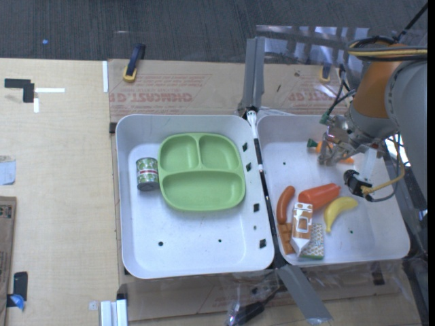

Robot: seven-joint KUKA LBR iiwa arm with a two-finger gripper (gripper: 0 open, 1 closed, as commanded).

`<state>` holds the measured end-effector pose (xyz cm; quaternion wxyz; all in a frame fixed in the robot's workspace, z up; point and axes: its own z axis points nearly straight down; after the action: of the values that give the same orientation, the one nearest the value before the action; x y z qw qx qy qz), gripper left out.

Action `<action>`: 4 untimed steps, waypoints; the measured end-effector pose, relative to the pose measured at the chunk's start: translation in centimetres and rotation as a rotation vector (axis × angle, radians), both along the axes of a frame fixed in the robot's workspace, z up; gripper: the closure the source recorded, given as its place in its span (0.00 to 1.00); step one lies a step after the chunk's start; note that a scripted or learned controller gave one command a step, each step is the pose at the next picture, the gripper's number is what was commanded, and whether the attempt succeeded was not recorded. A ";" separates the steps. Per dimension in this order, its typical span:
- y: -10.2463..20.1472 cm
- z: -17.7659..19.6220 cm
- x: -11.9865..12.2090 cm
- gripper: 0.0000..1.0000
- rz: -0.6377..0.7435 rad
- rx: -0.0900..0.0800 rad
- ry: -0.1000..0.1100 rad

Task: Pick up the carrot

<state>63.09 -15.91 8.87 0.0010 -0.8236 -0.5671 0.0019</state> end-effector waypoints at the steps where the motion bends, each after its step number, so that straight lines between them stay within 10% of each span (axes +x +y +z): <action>1: 0.0 0.0 0.0 0.00 0.001 0.000 0.000; 2: 0.0 0.7 0.0 1.00 0.004 -0.001 0.003; 3: 0.0 0.7 0.0 0.00 0.004 -0.001 0.003; 4: 0.0 1.4 0.0 1.00 0.007 -0.002 0.006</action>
<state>63.13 -15.96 10.24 0.0019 -0.8218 -0.5698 0.0051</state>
